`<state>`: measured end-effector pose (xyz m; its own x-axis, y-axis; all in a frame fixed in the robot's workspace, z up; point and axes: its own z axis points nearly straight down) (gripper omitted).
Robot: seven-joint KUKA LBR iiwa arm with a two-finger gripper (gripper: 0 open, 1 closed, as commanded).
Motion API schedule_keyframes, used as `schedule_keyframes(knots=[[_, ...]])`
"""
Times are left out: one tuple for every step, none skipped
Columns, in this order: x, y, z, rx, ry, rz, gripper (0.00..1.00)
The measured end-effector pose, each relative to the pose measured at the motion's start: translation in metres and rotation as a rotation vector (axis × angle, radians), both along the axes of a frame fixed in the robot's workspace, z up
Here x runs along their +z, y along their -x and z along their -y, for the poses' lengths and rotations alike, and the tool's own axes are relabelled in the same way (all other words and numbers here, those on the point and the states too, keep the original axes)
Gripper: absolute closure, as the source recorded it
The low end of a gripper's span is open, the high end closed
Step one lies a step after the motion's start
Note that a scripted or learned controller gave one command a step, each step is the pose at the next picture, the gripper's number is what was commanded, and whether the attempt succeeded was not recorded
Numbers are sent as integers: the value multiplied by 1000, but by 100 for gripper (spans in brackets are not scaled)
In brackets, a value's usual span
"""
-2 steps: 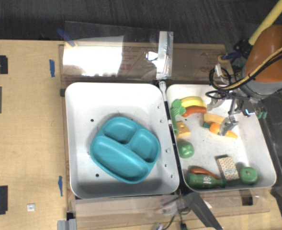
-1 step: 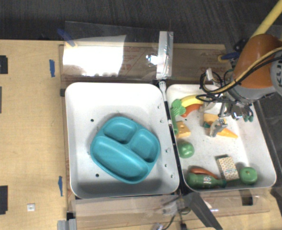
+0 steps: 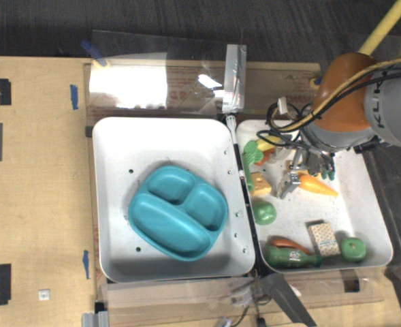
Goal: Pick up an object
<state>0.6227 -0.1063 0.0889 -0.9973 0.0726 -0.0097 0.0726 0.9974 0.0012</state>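
Note:
My gripper hangs low over the upper middle of the right bin, below the grey wrist and its orange band. An orange carrot-like toy lies just right of it, touching or nearly touching. To its left sit a yellow piece, a green leafy toy and a green round toy. Nothing can be made out in its grasp from this angle.
Along the right bin's front lie a green cucumber-like toy with a red piece, a tan cracker block and a green apple. The left bin holds a teal divided plate. Cables loop by the wrist.

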Motion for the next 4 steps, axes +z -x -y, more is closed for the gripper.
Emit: schedule_keyframes(knots=[[1, 68, 33, 642, 9, 2, 0], [1, 40, -13, 284, 7, 4, 0], [1, 117, -11, 278, 4, 3, 0], [0, 24, -5, 453, 6, 5, 0]])
